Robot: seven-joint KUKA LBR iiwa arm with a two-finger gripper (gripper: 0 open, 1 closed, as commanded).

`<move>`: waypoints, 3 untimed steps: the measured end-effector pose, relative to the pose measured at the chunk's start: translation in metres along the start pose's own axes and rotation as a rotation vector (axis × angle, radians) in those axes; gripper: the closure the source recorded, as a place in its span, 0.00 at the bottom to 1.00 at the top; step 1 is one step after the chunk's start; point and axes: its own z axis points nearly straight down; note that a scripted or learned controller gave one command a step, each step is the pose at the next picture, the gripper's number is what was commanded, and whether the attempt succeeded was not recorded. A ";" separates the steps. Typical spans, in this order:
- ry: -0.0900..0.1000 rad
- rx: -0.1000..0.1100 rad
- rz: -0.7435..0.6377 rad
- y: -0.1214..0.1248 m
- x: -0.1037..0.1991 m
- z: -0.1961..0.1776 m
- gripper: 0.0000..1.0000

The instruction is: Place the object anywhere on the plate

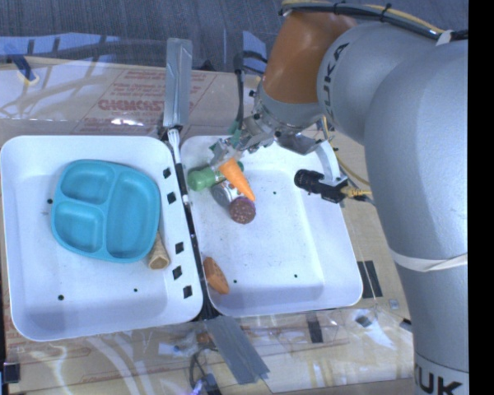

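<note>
Grey casing of the arm (412,138) takes up the right side of the camera view, with the orange band (300,52) seen above the wrist where it bends down toward the bins. Cardboard and clear plastic sheeting are seen covering the desk (82,97) beneath and behind both bins. The left bin (33,303) and the right bin (329,278) are set side by side, touching along a shared edge fitted with black clips. A blue plate (105,210) with three compartments is seen lying flat in the left bin, toward its upper half. The claw (235,144) is found at the upper left part of the right bin, just above a small cluster of objects; whether it is open, closed or gripping anything cannot be told, as its tip is blurred and merged with the clutter below. An orange carrot (239,179) is noted just below the claw, tilted, lying across a grey can-like item (223,194) and touching it. A green object (200,178) is seen beside the carrot on its left. A dark reddish round piece (242,211) lies at the carrot's lower end. A brown bread-like object (216,276) rests near the right bin's lower left wall. A tan cone-shaped piece (158,255) is seen in the left bin, just beside the plate's lower right edge.
</note>
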 end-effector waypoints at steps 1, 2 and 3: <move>-0.002 -0.002 0.137 0.025 0.051 0.000 1.00; 0.000 0.002 0.266 0.034 0.145 0.000 1.00; 0.000 0.002 0.268 0.033 0.144 0.000 0.00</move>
